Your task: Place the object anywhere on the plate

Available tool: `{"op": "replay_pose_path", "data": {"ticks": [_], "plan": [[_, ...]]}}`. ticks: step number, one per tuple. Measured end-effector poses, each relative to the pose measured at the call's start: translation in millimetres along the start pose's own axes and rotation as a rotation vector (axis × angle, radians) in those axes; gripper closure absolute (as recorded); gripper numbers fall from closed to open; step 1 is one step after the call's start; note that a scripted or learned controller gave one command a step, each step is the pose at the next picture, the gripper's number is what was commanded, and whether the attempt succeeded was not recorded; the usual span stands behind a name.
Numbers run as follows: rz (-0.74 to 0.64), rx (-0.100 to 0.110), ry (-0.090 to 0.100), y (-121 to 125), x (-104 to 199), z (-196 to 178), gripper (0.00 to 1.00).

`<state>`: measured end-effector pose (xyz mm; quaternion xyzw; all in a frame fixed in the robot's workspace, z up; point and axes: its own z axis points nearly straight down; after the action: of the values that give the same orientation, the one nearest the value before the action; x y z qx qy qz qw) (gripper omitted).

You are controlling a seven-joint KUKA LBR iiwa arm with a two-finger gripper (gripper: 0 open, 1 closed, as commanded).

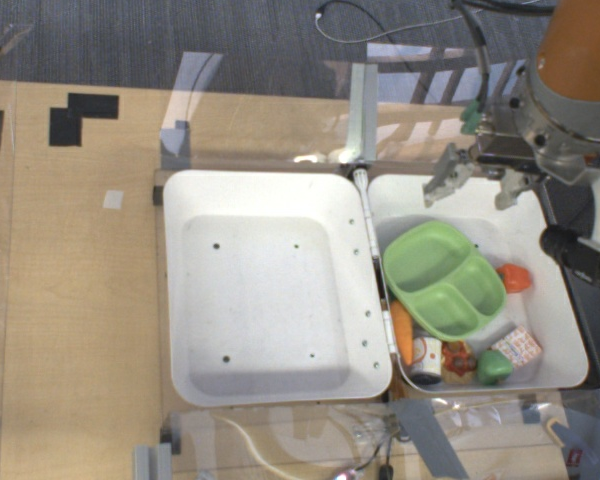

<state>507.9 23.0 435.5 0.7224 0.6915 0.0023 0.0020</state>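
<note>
1. Plate [446, 278]: green, divided into compartments, tilted inside the right bin [570, 363]; carrot [403, 334] against its lower left edge; orange piece [516, 279] just beside its right edge.
2. Green piece [493, 367], small patterned box [516, 346], red item [458, 360] and small can [427, 360] clustered near the bin's front wall, below the plate.
3. Gripper [477, 184]: fingers spread apart, nothing between them, touching nothing; poised over the bin's back part, above the plate.
4. Left bin [180, 298]: white, beside the right one.
</note>
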Motion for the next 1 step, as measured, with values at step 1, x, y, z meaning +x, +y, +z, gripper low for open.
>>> {"op": "replay_pose_path", "data": {"ticks": [1], "plan": [[-0.038, 0.002, 0.0, 5.8, 15.8, 25.4, 0.0]]}}
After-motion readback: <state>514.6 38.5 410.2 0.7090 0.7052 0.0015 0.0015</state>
